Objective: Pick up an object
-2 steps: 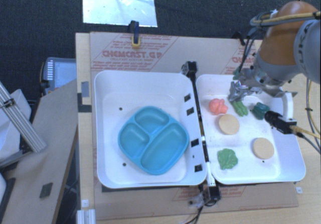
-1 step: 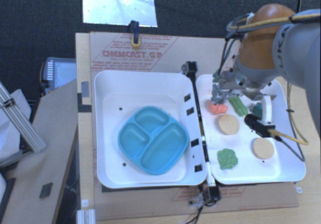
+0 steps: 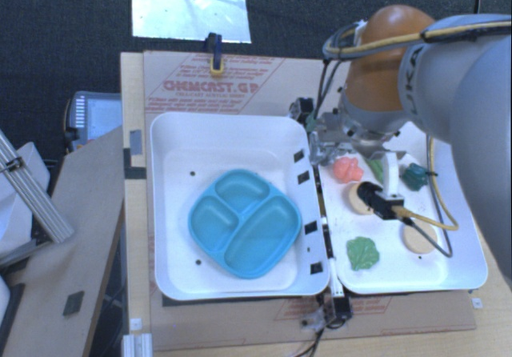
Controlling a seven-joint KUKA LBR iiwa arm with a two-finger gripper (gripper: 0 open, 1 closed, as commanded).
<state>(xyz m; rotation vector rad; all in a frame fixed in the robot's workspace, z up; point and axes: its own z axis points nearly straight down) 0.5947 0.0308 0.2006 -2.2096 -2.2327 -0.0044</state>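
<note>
The right bin point(image 3: 460, 263) holds several small items. A salmon-pink piece point(image 3: 347, 169) lies near its left wall, with a tan disc point(image 3: 358, 198) just in front of it. A green leafy piece point(image 3: 362, 252) sits at the front, a second tan disc point(image 3: 418, 238) to its right, and a teal piece point(image 3: 414, 178) farther right. A white and green item point(image 3: 386, 169) lies between the pink and teal pieces. My gripper point(image 3: 344, 143) hangs below the orange wrist band point(image 3: 388, 51), low over the bin's back left, just above the pink piece. A black part with a yellow cable point(image 3: 378, 199) overlaps the tan disc.
The left bin point(image 3: 172, 155) holds a blue divided plate point(image 3: 244, 222). A row of black clips point(image 3: 308, 203) runs along the wall between the bins. The grey arm point(image 3: 468, 83) covers the right bin's back right corner. Cardboard point(image 3: 212, 83) lies behind the bins.
</note>
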